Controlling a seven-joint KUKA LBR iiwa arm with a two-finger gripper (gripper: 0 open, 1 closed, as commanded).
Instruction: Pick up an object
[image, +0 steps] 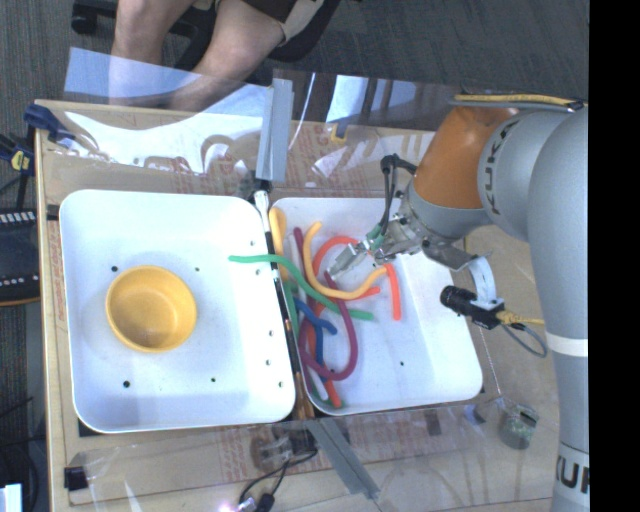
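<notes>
My gripper (352, 260) sits low over tangled soft rubbery strips (330, 300), orange, red, green, blue, purple, in the right white bin (440, 370).
I can't tell its opening or any hold; strips overlap too much.

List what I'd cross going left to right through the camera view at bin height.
Left bin → yellow bowl → right bin with the tangle of coloured strips → gripper → grey arm.

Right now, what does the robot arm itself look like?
The arm is smooth grey with rounded joints, an orange band above the wrist, and part of a dark KUKA marking near the bottom right. The tool is small, metallic, with a thin dark cable beside it.
</notes>
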